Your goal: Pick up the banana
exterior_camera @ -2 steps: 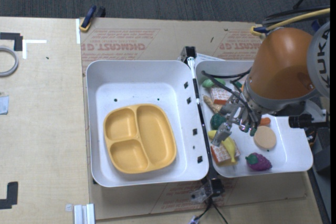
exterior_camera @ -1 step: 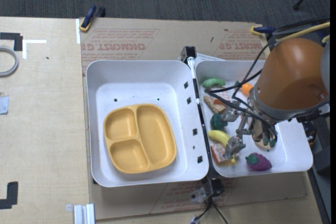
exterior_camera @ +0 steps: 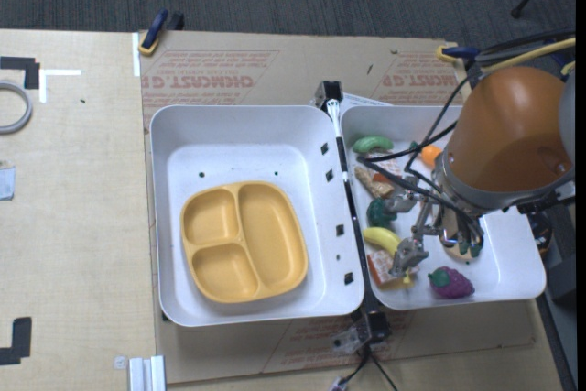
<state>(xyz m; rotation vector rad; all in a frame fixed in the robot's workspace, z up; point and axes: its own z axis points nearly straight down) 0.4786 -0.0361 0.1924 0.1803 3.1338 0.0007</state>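
Observation:
The yellow banana (exterior_camera: 382, 238) lies in the right white bin (exterior_camera: 513, 284), near its left wall, between a dark green toy (exterior_camera: 379, 213) and a red-orange piece (exterior_camera: 378, 271). My gripper (exterior_camera: 408, 257) hangs low over the bin just right of the banana, close to its right end. The grey arm with its orange band (exterior_camera: 508, 137) covers the bin's right half. Nothing shows the banana lifted; it rests on the bin floor.
The right bin also holds a light green toy (exterior_camera: 373, 144), an orange piece (exterior_camera: 429, 156), a brown slice (exterior_camera: 375, 182), a purple grape bunch (exterior_camera: 451, 282) and a ring-shaped item (exterior_camera: 462, 248). A yellow divided plate (exterior_camera: 243, 240) sits in the left bin (exterior_camera: 183, 133).

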